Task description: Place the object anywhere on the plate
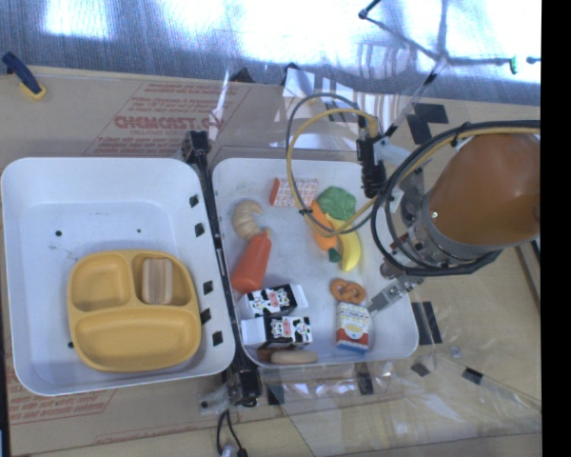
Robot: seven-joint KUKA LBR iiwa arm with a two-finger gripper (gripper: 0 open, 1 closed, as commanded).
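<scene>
A yellow divided plate (105, 336) lies in the left bin (38, 198). A tan bread slice (156, 280) rests in its small upper right compartment. The right bin (266, 171) holds several toy foods: a red bottle (252, 262), a pale bread roll (246, 217), two black-and-white cartons (277, 300) (287, 329), a juice carton (352, 327), a pretzel (346, 289), a banana (350, 251), a carrot (321, 225) and a green leaf (338, 203). My gripper (392, 293) hangs over the right bin's right edge, mostly hidden under the orange-banded wrist (481, 193).
A sausage (291, 356) lies at the right bin's front wall and a checked packet (293, 192) at its back. Yellow and black cables (324, 122) loop over the bin's far right corner. A blue clamp (24, 74) sits at the bench's far left.
</scene>
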